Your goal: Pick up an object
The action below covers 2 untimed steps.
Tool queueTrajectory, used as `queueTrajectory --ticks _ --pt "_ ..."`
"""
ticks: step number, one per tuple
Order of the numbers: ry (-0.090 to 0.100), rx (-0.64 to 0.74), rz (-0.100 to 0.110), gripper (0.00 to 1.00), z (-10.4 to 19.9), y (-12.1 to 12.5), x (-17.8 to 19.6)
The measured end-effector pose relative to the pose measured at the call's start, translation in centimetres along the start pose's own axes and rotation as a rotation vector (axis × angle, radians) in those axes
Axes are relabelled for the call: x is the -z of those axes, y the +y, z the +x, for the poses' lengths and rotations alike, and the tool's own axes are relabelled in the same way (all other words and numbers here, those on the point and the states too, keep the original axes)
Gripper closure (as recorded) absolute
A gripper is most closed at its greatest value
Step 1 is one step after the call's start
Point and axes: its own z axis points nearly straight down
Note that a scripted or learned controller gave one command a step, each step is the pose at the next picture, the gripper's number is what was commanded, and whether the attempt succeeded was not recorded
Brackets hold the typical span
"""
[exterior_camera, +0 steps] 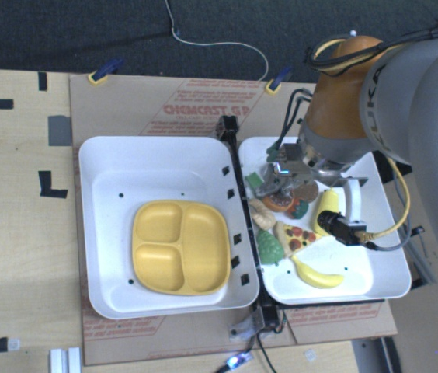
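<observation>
Yellow tray [180,247] lies in the left bin [99,169]. Arm [343,99] reaches into the right bin [386,282], gripper [281,179] low over the toy food [281,204] (its state I cannot tell). Nothing looks lifted yet.

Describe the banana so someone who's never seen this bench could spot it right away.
Look in the right bin, the crowded one under the arm. At its front, nearest the camera, lies the banana. It is plain yellow and curved, apart from the pizza slice behind it.

Two white bins [99,208] sit side by side; one yellow divided plate [180,247], one banana [317,274].
</observation>
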Motion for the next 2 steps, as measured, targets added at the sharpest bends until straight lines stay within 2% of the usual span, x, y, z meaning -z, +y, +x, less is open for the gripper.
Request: queueTrajectory --ticks 1,2 --pt "0.002 0.001 -0.002 1.00 0.5 -0.3 0.9" --pt "0.002 0.001 -0.003 1.00 0.8 0.9 1.2"
